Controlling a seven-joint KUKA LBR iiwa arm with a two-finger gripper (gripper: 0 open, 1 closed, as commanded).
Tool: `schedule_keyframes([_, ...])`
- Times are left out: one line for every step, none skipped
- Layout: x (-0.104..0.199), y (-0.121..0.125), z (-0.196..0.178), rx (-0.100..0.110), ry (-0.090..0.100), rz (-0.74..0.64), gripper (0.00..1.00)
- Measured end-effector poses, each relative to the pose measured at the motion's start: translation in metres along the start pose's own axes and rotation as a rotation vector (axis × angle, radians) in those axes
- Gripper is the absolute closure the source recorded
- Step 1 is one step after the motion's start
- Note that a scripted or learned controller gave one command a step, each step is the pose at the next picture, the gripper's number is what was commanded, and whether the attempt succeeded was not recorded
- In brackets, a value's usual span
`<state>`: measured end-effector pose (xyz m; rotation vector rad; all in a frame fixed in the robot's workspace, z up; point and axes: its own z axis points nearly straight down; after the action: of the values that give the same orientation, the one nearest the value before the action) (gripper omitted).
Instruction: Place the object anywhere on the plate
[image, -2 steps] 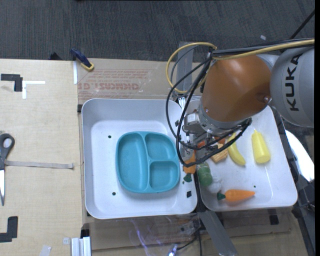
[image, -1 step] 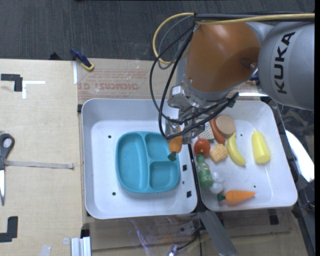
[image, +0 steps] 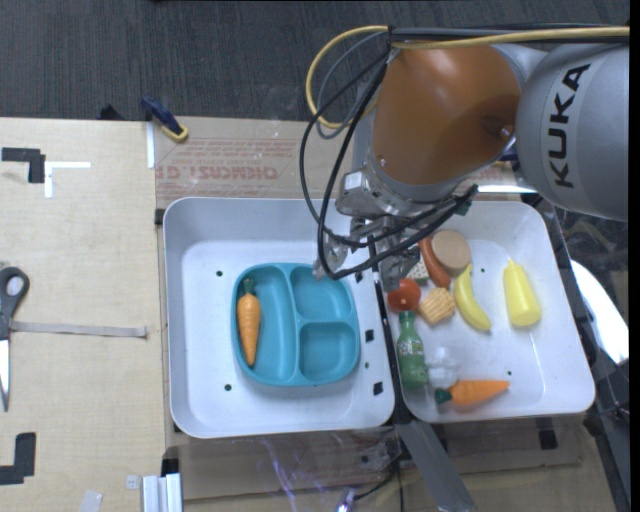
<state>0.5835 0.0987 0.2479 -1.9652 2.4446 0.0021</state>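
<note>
A blue three-compartment plate (image: 300, 325) lies in the left bin (image: 190, 390). An orange carrot (image: 248, 322) lies lengthwise in the plate's long left compartment. The plate's two right compartments hold nothing. My gripper (image: 330, 265) hangs under the orange wrist, just above the plate's far right edge, near the wall between the bins. The wrist and loose cables hide most of it. I see nothing held beneath it.
The right bin (image: 560, 400) holds a second carrot (image: 475, 392), a green bottle (image: 411, 348), a banana (image: 471, 298), a yellow piece (image: 521, 293), a bun (image: 447, 255), a red piece (image: 403, 295) and a corn piece (image: 436, 306). Scissors (image: 10, 295) lie far left.
</note>
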Motion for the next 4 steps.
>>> schedule_keyframes([0.0000, 0.0000, 0.0000, 0.000, 0.000, 0.000, 0.00])
schedule_keyframes([0.0000, 0.0000, 0.0000, 0.000, 0.000, 0.000, 0.00])
schedule_keyframes([0.0000, 0.0000, 0.0000, 0.000, 0.000, 0.000, 0.00])
schedule_keyframes([0.0000, 0.0000, 0.0000, 0.000, 0.000, 0.000, 0.00])
